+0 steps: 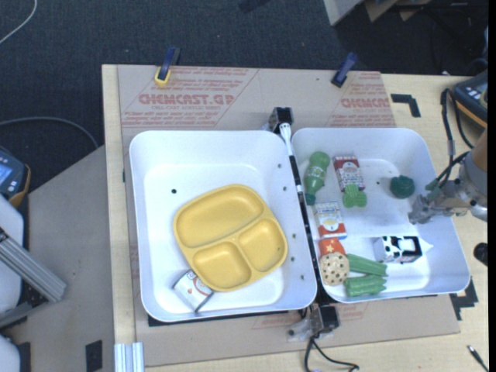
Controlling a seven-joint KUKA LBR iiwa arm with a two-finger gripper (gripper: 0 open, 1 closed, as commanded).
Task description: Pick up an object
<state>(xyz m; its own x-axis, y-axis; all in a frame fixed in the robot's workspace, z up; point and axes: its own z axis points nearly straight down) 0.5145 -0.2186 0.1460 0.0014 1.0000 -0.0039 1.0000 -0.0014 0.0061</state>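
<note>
1. My arm comes in from the right edge, low over the bench.
2. My gripper sits at the right side, pointing left.
3. Nothing seen btwn the tips; too small/blurred to tell more.

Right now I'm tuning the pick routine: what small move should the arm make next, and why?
Probably shift the gripper inward and down toward the black-and-white carton. It hangs at the right bin's right rim with nothing seen between its fingers, and that carton lies nearest.
</note>
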